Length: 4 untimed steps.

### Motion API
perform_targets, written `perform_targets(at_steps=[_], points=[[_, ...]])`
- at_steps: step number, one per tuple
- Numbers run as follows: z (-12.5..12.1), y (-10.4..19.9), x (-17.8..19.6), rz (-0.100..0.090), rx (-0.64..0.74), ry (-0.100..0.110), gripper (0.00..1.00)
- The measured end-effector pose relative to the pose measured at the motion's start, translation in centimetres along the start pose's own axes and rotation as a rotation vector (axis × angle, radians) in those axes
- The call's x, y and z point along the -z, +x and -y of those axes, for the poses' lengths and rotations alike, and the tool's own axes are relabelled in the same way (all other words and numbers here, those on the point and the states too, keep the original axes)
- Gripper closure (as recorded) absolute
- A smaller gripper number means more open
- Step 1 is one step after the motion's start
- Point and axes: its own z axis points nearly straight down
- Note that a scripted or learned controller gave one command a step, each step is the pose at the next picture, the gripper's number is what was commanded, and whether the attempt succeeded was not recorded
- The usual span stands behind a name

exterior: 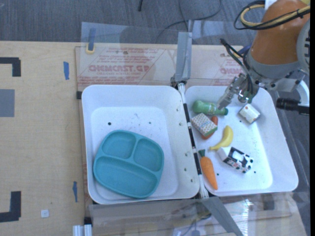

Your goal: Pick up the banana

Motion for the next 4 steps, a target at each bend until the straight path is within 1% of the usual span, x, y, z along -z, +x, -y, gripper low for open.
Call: perform_targets(at_steps=[1, 2, 3, 4], points=[[0.1, 0.0, 0.0, -0.001, -0.001, 0.000, 0.00], [3.5, 1.1, -8.5, -0.003, 0.203, 0.001, 0.00], [6.8, -1.6, -13.2, 0.003, 0.297, -0.002, 0.00], [11.5, -5.7, -13.3, 0.005, 0.298, 0.000, 0.00]])
